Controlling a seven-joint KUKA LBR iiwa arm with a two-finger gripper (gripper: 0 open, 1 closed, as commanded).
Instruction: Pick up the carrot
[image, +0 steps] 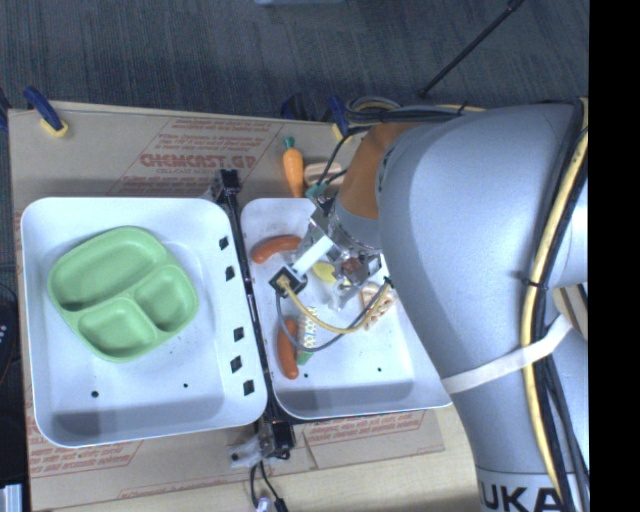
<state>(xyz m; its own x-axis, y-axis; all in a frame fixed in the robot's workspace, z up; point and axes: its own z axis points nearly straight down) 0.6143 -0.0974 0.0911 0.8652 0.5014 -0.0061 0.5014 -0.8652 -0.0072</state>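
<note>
- The grey arm (470, 250) is reaching in from the right and covering much of the right bin (400, 395); its gripper (335, 262) is hanging over the middle of that bin, and whether it is released or clenched cannot be told from this angle, as the wrist hardware and a yellow cable (335, 325) are cluttering the spot.
- Nothing is visibly sitting in the gripper's grasp.
- The carrot (288, 357) is lying flat in the right bin near the left wall, towards the front, with what looks like a green top at its far end; it is sitting apart from the gripper, nearer the camera.
- A second carrot (292, 172) is lying on the cardboard (180, 150) just beyond the right bin's far rim, outside both bins.
- A sausage-like piece (275, 247) is lying in the far left part of the same bin, and a pale pretzel-like item (376, 306) is sitting beside the wrist.
- The left bin (60, 400) is holding a green divided plate (120, 290).
- Judging by its look, the carrot is a light, stiff toy, probably smooth plastic, so it is likely rolling or slipping under an off-centre pinch.
- The best hold is probably across the thick middle of the body, closing across its narrow width, while keeping clear of the nearby bin wall.
</note>
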